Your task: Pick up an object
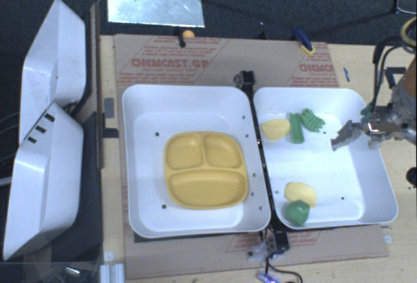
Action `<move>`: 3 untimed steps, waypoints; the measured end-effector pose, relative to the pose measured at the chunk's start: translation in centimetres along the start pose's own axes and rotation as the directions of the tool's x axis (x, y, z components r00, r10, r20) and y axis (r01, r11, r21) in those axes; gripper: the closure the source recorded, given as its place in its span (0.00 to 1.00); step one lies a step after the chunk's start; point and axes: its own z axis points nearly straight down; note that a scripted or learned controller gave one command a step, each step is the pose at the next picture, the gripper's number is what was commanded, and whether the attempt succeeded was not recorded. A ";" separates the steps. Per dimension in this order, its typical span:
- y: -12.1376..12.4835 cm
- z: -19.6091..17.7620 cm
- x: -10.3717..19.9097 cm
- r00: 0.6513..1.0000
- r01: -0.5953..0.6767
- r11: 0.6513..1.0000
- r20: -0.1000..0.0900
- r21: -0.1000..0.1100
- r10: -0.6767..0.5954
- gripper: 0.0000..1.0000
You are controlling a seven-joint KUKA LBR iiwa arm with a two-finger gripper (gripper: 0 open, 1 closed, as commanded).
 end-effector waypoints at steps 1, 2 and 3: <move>0.0 -1.1 0.0 1.000 0.001 1.000 0.000 -0.001 -0.001 1.00; 2.6 -1.7 4.9 1.000 0.004 1.000 -0.001 -0.001 -0.004 1.00; -0.9 -0.1 5.7 1.000 0.000 1.000 0.000 0.001 0.000 1.00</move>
